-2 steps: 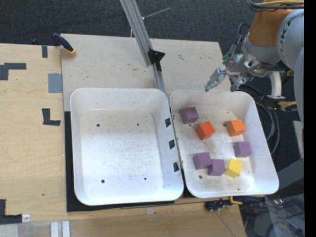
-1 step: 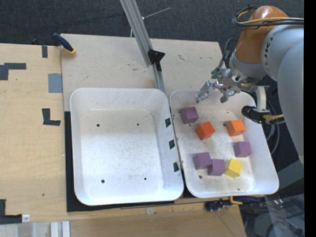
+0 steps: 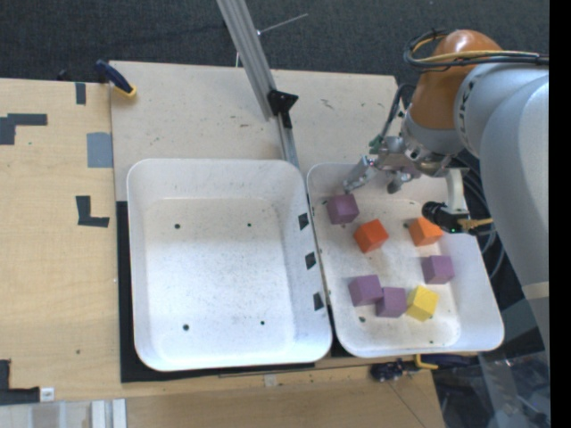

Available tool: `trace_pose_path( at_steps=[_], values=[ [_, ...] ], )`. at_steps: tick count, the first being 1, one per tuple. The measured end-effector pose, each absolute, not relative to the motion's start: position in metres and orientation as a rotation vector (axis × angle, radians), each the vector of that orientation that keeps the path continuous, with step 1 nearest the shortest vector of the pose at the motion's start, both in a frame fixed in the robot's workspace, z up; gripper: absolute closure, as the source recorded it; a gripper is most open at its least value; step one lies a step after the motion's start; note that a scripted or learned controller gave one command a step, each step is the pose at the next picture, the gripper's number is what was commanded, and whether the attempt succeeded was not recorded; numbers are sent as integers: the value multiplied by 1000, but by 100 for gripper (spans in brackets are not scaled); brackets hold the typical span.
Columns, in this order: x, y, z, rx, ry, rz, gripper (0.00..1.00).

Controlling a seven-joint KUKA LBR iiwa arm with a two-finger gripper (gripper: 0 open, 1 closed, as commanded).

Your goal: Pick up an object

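Where the right bin (image 3: 482,328) comes nearest the camera, a yellow block (image 3: 424,302) sits touching a purple block (image 3: 392,301), with another purple block (image 3: 364,289) just beside them and a third purple block (image 3: 436,268) a little farther back. Beyond lie two orange blocks (image 3: 371,235) (image 3: 425,231), apart. A fourth purple block (image 3: 342,209) rests near the far rim. Just past it hangs the pincer (image 3: 379,175), its fingers spread and grasping nothing, above the bin's far edge.
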State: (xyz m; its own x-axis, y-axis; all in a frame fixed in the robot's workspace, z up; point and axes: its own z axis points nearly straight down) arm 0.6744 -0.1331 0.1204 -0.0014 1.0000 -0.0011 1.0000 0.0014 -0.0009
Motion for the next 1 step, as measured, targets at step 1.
trace_pose_path(
  at_steps=[1],
  values=[
    [675, -132, 133, 2216, 2225, -2, 100]
  ],
)
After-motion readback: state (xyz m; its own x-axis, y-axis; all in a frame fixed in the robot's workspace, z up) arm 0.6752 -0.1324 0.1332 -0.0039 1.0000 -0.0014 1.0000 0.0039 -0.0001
